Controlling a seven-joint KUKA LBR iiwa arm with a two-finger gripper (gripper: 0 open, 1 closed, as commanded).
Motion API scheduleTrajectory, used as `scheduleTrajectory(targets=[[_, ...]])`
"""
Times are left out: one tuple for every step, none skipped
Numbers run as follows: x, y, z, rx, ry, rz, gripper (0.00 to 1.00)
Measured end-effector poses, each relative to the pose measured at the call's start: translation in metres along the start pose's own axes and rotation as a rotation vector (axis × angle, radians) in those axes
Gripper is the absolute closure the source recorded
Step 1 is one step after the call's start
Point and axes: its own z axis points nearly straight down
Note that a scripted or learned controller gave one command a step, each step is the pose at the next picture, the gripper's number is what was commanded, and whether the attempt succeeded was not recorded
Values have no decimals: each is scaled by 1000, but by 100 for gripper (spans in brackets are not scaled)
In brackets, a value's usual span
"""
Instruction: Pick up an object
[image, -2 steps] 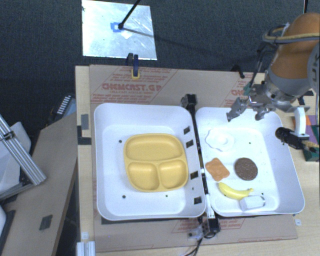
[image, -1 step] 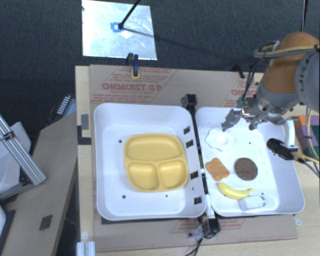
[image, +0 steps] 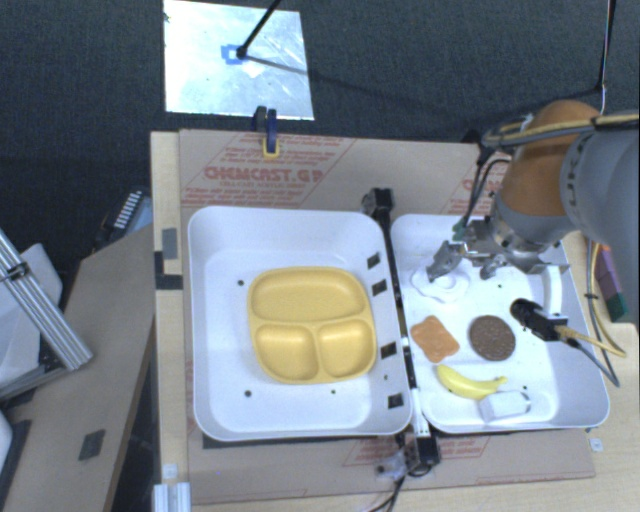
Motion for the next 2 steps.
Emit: scheduleTrajectory(targets=[[0,0,50,-3,0,1,0],[0,4,32,-16,-2,1,100]])
